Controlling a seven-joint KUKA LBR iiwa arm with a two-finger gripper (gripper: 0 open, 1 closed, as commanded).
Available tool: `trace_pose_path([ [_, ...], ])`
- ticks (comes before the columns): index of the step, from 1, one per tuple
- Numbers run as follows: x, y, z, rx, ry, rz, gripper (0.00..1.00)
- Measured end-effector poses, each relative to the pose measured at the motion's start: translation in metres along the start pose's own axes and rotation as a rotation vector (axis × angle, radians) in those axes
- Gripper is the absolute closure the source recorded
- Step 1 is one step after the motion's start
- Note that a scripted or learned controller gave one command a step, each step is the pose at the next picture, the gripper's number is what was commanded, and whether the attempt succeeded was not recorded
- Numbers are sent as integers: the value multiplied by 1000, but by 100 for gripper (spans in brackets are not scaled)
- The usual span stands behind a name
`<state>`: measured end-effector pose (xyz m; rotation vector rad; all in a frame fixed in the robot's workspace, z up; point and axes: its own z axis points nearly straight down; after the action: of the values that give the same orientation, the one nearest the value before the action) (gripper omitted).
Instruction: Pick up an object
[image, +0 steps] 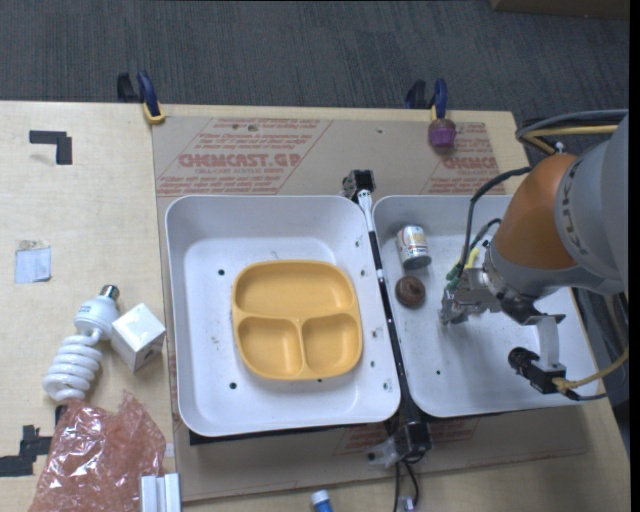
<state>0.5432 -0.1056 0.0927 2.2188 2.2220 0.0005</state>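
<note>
Reaching in from three o'clock, the grey arm (580, 215) with its orange band hangs over the right bin (440, 385); its pincer (456, 308) sits low near the bin floor, and whether it is apart or together cannot be told. On the surface (80, 230), the left bin (190, 300) holds a yellow divided tray (297, 319) at its centre. A small silver can (412, 246) lies at eleven o'clock in the right bin, with a brown round object (409, 291) just below it, both near the pincer but apart from it.
</note>
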Motion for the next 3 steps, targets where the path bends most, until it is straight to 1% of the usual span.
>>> trace_pose_path([
  [1, 10, -66, 0, 1, 1, 3, 0],
  [2, 13, -65, 0, 0, 1, 3, 0],
  [3, 10, -30, 0, 0, 0, 0, 0],
])
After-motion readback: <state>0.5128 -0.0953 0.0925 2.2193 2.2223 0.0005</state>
